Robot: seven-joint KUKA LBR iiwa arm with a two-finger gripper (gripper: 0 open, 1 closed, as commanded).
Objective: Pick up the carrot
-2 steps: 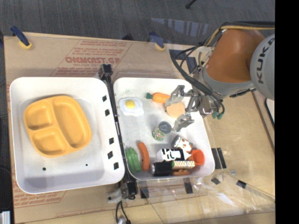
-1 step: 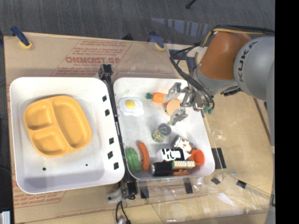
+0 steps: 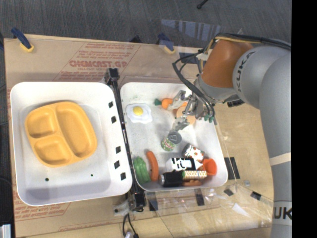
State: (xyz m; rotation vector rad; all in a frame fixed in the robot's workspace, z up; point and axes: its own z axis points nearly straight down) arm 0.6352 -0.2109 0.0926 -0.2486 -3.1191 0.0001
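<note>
Gripper (image 3: 190, 114) over carrot (image 3: 173, 103), right bin (image 3: 220, 148).
Finger state: cannot tell, probably not holding. Risk: off-centre close pushes carrot away.

Layout, two bins side by side.
Gripper (image 3: 184, 114) over right bin (image 3: 220, 143); carrot (image 3: 171, 102) just left of fingers, egg (image 3: 138, 113) further left, can (image 3: 171, 142) below; tray (image 3: 60, 132) in left bin (image 3: 20, 148).
</note>
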